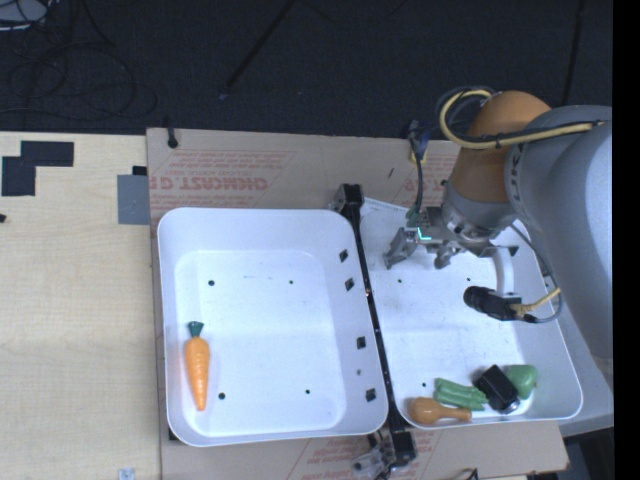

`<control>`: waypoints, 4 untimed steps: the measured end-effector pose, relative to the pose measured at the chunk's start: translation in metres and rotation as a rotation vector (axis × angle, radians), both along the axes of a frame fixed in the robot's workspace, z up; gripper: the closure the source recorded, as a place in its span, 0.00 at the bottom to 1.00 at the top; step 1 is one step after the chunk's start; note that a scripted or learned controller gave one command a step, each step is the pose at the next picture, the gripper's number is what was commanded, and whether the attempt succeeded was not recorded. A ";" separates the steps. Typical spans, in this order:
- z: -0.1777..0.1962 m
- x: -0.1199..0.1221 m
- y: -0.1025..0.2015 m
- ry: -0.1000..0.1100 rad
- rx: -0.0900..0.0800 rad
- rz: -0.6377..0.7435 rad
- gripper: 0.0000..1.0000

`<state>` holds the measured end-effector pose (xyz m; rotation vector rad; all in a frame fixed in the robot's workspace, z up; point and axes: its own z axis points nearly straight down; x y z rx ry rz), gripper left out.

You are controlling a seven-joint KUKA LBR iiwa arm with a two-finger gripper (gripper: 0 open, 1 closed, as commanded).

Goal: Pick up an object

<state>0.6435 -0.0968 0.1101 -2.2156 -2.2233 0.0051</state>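
Looking down at the surface (80, 318), the arm (560, 198) reaches in from the right over the right bin (440, 338). The left bin (260, 308) has just a carrot (197, 366) by its near-left wall. The end effector (422, 251) hangs spread wide, holding nothing, at the right bin's far end. Pickable stuff sits well apart in that bin's near corner: green veg (460, 393), black block (497, 386), tan gourd-ish thing (437, 411), probably just wherever they got dropped.

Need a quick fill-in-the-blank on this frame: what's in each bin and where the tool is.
1. The carrot lies in the ____ bin.
2. The tool is above the ____ bin.
3. The carrot is orange with a ____ top.
4. The green toys lie near the right bin's ____ edge.

Missing words: left; right; green; front
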 end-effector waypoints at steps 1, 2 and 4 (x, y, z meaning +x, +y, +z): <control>0.010 0.000 -0.001 0.001 0.000 0.002 1.00; 0.082 -0.013 0.100 -0.008 0.005 0.006 1.00; 0.180 0.000 0.150 0.001 0.001 0.002 1.00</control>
